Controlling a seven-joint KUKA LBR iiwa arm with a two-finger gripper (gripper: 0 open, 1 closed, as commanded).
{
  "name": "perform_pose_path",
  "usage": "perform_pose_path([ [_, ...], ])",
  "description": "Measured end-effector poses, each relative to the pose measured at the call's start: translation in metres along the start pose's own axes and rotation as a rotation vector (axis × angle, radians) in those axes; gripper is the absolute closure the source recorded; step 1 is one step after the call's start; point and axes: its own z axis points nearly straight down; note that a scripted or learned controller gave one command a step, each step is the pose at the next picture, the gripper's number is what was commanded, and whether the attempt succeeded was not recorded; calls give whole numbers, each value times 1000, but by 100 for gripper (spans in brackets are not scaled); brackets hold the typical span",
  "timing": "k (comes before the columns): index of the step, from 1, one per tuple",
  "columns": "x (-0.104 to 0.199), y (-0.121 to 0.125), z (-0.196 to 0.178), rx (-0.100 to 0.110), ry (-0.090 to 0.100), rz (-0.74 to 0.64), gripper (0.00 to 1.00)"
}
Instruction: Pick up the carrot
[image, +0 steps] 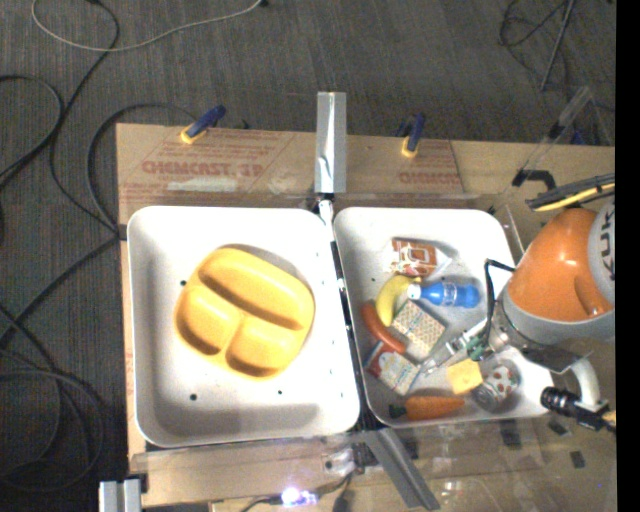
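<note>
The carrot (436, 406) is a short orange stick lying flat along the near wall of the right bin (352, 330). It has a dark stub at its left end. My gripper (458, 349) reaches in from the right and hangs over the middle of that bin's pile, up and to the right of the carrot and apart from it. Below the gripper sits a yellow block (464, 377), between it and the carrot. The grey wrist and orange band (560, 278) cover the bin's right side.
The right bin also holds a reddish sausage (382, 329), a banana (393, 297), a blue bottle (450, 294), a small printed box (413, 257), a waffle-like square (417, 325) and a round grey toy (497, 380). In the left bin (150, 330) lies a yellow divided plate (245, 310).
</note>
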Motion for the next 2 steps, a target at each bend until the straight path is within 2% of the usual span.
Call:
perform_pose_path([
  [1, 1, 40, 1, 0, 3, 52, 0],
  [2, 12, 4, -98, 5, 12, -405, 0],
])
